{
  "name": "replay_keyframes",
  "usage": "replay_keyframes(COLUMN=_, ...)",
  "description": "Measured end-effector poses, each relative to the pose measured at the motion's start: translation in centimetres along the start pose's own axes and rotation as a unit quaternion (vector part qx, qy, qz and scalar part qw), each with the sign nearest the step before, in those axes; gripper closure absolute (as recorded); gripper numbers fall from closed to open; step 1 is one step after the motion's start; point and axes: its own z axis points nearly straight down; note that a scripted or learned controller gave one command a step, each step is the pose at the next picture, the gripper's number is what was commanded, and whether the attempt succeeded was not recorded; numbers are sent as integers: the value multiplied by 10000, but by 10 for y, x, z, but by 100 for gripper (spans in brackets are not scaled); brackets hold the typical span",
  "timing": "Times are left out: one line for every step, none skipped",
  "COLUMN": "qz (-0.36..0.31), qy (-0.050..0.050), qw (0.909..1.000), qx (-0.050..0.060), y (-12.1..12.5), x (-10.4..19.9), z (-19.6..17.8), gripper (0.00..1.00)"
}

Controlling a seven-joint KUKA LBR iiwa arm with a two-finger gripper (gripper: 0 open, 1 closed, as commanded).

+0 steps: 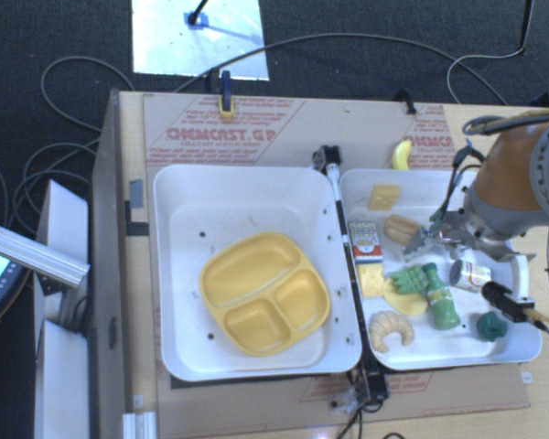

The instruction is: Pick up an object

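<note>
While jaws' state stays unclear, a curved croissant (392,329) lies beside a glossy green bottle (439,300)

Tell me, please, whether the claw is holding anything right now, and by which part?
It cannot be told. The claw sits low in the right bin beside the brown roll, but the view shows nothing clearly between its tips.

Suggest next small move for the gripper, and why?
Probably lower straight down a little. The gripper hangs over the right bin, between the tan roll and the green bottle, with nothing seen between its fingers, so no pick has happened yet.
</note>
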Motion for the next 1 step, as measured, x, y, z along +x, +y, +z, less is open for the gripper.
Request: replay_keyframes(qz=-16, qy=-3, qw=10000, qx=-15, y=93, x=30, z=6, gripper=0)
